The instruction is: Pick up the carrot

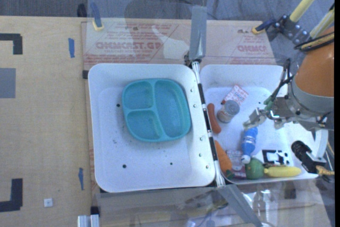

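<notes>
- Carrot (222, 156) is lying against the right bin's (255, 73) divider wall, down-left of the hand (261, 116)
- Hand's state: I cannot tell
- Approaching steeply, straddling it crosswise, is avoiding the wall

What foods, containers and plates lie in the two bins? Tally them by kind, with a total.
Foods: 4 (carrot, sausage, green fruit, banana)
Containers: 3 (can, blue bottle, red-and-white packet)
Plates: 1 (teal plate)
Total: 8
</notes>
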Controlling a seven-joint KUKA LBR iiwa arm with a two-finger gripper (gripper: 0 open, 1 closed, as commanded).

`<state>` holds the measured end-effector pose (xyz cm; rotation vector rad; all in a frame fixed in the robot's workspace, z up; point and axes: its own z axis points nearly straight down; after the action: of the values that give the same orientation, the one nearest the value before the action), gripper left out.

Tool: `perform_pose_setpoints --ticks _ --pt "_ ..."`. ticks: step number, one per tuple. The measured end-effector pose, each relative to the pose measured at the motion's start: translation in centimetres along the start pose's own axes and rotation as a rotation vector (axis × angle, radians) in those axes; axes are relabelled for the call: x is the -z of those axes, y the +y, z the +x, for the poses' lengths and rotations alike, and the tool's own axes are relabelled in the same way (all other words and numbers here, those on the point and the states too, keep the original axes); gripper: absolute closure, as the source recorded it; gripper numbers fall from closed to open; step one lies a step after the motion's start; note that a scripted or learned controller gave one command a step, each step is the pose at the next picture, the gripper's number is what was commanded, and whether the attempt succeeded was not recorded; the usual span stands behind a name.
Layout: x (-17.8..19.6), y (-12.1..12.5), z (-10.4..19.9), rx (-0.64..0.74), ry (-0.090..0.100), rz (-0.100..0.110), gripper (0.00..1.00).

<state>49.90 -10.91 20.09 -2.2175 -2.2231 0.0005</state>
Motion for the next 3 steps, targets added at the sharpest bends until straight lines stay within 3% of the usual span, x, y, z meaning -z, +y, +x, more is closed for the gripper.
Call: perform_pose_setpoints --ticks 1,2,3 --pt "-1.7 -1.8 7.3 0.212 0.000 0.000 0.00" --pt "-1.7 -1.9 10.2 0.330 0.000 -0.001 0.00" --pt "-1.7 -1.9 7.8 0.574 0.000 -0.001 0.00"
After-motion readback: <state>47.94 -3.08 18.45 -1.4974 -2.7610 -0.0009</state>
